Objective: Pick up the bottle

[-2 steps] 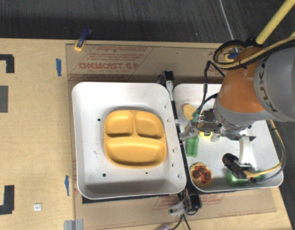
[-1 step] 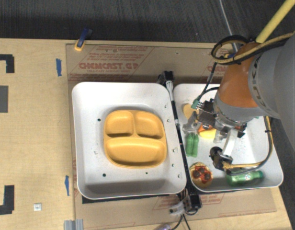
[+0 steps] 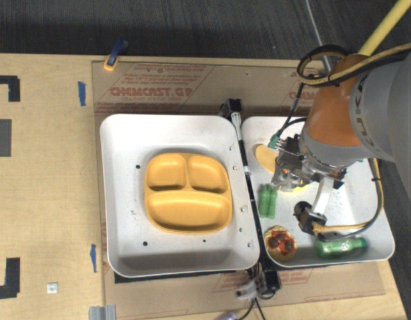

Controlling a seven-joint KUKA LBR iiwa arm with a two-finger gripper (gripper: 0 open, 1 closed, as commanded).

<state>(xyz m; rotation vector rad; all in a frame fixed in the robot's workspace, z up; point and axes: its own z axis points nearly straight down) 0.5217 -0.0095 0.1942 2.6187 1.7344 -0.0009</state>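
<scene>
1. Bottle (image 3: 339,246): green, lying flat in the right bin (image 3: 365,259), below and slightly right of the gripper (image 3: 285,179), apart from it. Not picked yet.
2. Gripper sits low over the bin's middle, nearer a small green block (image 3: 267,200) just below-left than the bottle. Judgement: aim looks off-target.
3. Whether the tool is wide or narrow can't be read from this angle.
4. Right bin also holds a red-brown round item (image 3: 281,241) and a yellow piece (image 3: 264,155).
5. Left bin (image 3: 125,179) holds a yellow divided tray (image 3: 188,192).
</scene>
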